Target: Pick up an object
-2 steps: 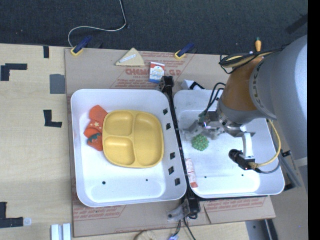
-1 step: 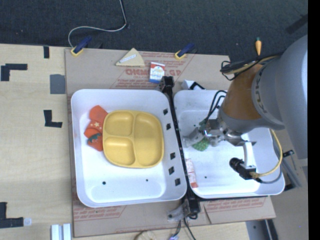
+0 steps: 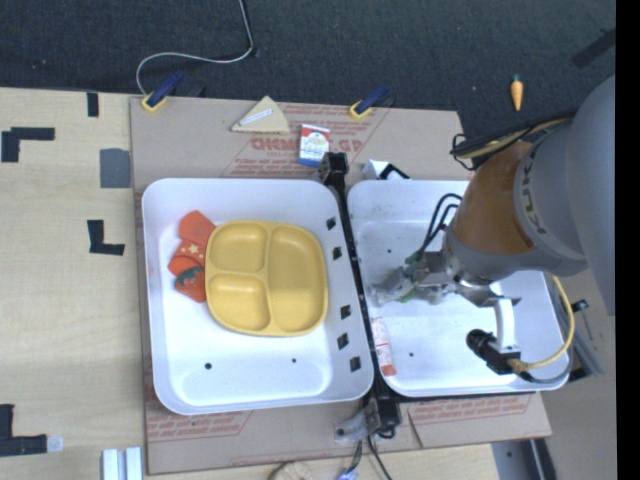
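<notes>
The gripper [image 3: 398,286] hangs low in the right shallow white plastic bin [image 3: 440,368], directly over a small greenish object [image 3: 392,290]; jaw state indeterminable.

Smooth, glossy white plastic bins [image 3: 160,298]. Matt yellow plastic divided plate [image 3: 268,276]. Flat brown cardboard sheet [image 3: 420,133] underneath, printed red. Pale wood-grain tabletop [image 3: 60,318]. Dark, rough carpet-like floor [image 3: 400,28]. Smooth grey arm [image 3: 580,188] casing.

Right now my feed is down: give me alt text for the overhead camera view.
The grey arm reaches from the right into the right bin, its gripper low near that bin's left side. The left bin holds a yellow divided tray with orange-red items beside it.
</notes>
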Available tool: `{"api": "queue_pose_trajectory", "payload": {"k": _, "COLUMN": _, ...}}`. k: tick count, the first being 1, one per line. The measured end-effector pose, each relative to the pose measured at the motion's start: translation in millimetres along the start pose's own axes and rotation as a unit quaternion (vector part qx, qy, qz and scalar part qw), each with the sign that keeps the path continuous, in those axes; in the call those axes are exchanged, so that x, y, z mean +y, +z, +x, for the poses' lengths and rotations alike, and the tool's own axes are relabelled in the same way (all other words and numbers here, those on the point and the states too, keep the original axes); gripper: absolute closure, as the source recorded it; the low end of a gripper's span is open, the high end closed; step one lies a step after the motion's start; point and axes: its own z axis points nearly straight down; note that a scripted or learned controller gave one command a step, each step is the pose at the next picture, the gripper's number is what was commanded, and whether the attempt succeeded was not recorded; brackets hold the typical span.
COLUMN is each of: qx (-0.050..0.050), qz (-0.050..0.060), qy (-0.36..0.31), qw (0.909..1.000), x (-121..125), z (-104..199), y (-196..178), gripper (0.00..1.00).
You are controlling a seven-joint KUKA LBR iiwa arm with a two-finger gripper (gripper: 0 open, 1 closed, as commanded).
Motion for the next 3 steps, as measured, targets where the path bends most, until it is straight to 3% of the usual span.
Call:
{"api": "queue_pose_trajectory", "payload": {"k": 1, "qx": 0.0, "qz": 0.003, "qy": 0.001, "qw": 1.0, "x": 21, "z": 6, "y": 1, "gripper": 0.0}}
{"api": "queue_pose_trajectory", "payload": {"k": 2, "qx": -0.001, "qz": 0.001, "qy": 0.001, "qw": 1.0, "x": 23, "z": 6, "y": -10, "gripper": 1.0}}
{"api": "queue_pose_trajectory", "payload": {"k": 3, "qx": 0.001, "qz": 0.004, "qy": 0.0, "qw": 1.0, "x": 7, "z": 55, "y": -98, "gripper": 1.0}}
